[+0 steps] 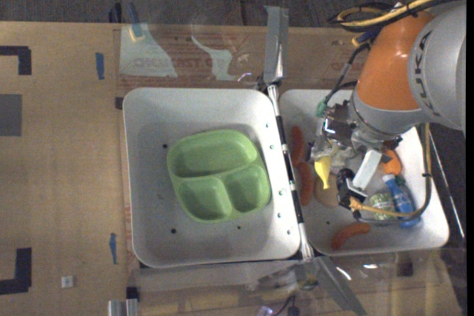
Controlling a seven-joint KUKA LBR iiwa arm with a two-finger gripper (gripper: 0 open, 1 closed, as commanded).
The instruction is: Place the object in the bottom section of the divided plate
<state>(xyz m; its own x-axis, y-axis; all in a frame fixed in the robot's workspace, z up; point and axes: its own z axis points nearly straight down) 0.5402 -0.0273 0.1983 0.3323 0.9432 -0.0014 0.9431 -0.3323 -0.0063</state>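
Nearest the lens is the arm (396, 70), its orange band and grey wrist hanging over the right bin (438, 233) and covering much of what lies there. Below the wrist the fingers (333, 159) sit low among the clutter; the wrist hides them, so I cannot tell whether they are open, closed or gripping anything. A yellow toy banana (323, 172) lies just at their left side, its long axis running roughly up and down the view. It looks the likeliest object for this task, though nothing shows it held. Two orange-red sausages (305, 183) lie end to end between the banana and the wall shared by the bins.

What the coming move turns on, as I judge it, is direction: the green divided plate (172, 159) rests in the left bin (148, 233), well apart from the fingers and straight to the view's left, across that shared wall. Its large section faces the top of the view and two small ones face the bottom, so the carry should end at the plate's lower edge
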